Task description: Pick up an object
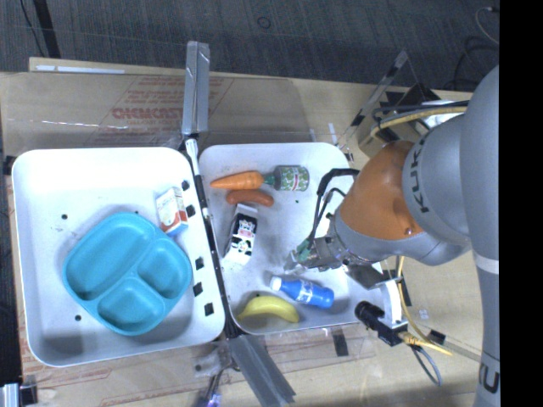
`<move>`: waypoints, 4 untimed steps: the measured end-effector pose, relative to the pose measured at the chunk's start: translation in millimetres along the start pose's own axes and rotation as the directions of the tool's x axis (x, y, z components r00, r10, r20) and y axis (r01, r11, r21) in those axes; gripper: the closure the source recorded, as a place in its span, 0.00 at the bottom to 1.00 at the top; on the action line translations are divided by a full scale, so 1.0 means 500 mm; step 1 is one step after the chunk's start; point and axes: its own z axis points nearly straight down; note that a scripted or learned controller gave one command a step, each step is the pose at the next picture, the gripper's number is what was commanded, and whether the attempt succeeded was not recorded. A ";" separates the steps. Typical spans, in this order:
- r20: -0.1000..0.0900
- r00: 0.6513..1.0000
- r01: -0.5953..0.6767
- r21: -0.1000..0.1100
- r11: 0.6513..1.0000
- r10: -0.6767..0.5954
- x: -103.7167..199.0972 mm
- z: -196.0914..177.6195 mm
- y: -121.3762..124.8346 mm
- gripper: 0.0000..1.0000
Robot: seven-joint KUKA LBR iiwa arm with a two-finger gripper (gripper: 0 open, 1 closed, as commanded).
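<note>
In the camera view, two white bins are seen side by side on the surface point(76, 100). In the left bin point(42, 176) a blue divided plate point(127, 271) and a small carton point(171, 209) are found. In the right bin point(327, 155) lie a carrot point(237, 181), a sausage point(250, 197), a green bottle point(290, 178), a black-and-white carton point(243, 236), a blue bottle point(305, 292) and a banana point(270, 309). The hand point(310, 254) is lowered just above the blue bottle; whether it is open or closed cannot be told, being apparently hidden under the wrist.
</note>
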 end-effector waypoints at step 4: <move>0.003 0.994 -0.111 -0.003 0.994 0.111 0.153 -0.143 0.237 0.00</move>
